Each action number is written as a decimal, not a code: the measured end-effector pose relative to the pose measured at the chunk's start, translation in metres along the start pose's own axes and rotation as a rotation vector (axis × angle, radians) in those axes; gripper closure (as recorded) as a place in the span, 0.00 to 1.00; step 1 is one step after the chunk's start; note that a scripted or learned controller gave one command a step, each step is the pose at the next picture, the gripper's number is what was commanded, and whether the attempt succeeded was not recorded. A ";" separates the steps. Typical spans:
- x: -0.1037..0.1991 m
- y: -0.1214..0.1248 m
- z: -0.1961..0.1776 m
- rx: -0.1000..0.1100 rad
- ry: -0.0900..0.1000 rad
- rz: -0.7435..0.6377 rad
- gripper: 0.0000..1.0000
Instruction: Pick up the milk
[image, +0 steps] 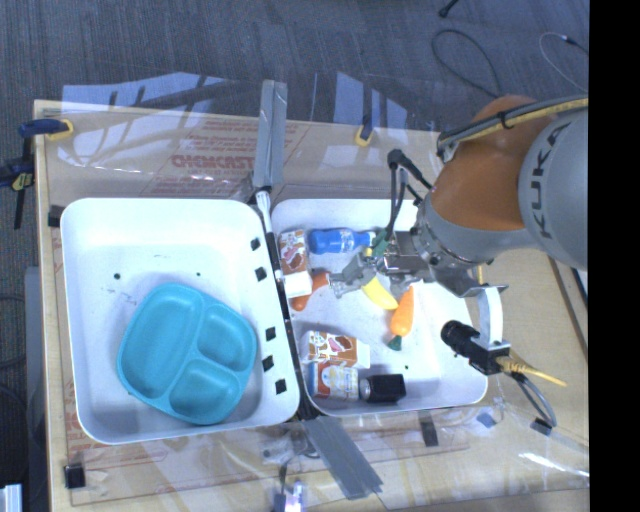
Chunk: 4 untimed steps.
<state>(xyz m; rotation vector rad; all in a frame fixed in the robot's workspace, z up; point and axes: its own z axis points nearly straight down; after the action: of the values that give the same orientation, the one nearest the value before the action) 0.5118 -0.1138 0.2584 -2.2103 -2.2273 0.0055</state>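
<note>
Milk: a small carton (329, 349) printed brown and white is seen lying on its side in the right bin (440, 398), below and to the left of the gripper (352, 277), near but not touching it.
Handling: the milk is judged light and fairly stiff, a box with flat faces that could dent under hard pressure; its coated skin may be slippery.
Hold: a grasp across the two long flat sides, at mid-length, is judged safest.
Close neighbours: a jar with a black cap (360, 386) lies just beside the milk, further below the gripper; little room is left on that side.
Gripper: it hangs low over the right bin, and nothing is seen between its fingers; whether they are spread or closed cannot be told.
Under the gripper: a yellow piece (379, 293) and a carrot (401, 313) lie just to its right.
Above the gripper: a blue bottle (336, 241) lies near.
Far left: a blue sectioned plate (186, 352) rests in the left bin (90, 230).
</note>
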 end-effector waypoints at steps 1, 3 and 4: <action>0.015 -0.035 0.108 -0.001 0.000 -0.018 0.00; 0.003 0.002 0.081 -0.005 -0.001 -0.297 0.00; 0.000 -0.018 0.140 -0.042 -0.035 -0.488 0.00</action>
<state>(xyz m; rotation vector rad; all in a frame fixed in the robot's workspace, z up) 0.4926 -0.1142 0.1181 -1.6332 -2.7411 -0.0036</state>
